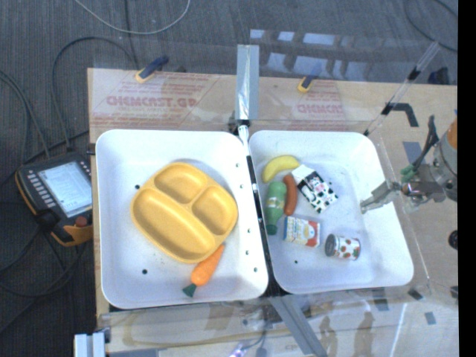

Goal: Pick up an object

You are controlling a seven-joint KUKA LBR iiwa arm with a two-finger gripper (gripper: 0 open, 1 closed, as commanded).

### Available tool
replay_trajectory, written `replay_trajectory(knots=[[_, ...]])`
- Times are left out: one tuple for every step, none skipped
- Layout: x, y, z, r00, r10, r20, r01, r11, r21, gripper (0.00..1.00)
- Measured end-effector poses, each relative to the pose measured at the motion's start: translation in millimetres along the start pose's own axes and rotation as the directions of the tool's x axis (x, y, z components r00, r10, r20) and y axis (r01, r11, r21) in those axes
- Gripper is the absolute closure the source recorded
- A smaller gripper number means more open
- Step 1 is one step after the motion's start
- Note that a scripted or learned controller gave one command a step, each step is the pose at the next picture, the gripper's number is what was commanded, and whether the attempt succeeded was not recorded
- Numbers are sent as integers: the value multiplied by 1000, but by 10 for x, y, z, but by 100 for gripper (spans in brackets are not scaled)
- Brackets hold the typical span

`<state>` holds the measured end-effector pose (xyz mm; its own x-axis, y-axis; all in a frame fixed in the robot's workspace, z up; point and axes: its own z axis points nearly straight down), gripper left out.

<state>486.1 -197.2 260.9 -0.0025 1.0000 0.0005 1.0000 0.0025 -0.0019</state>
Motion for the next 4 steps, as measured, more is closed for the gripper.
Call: replay_trajectory(knots=[[216, 277, 1534, 998, -67, 3, 67, 998, -9, 0], [518, 868, 1697, 1000, 25, 7, -25, 1000, -18, 0], [522, 862, 1605, 1000, 25, 6, -25, 1000, -15, 100], [1180, 1365, 772, 998, 59, 3, -59, 998, 0, 100]])
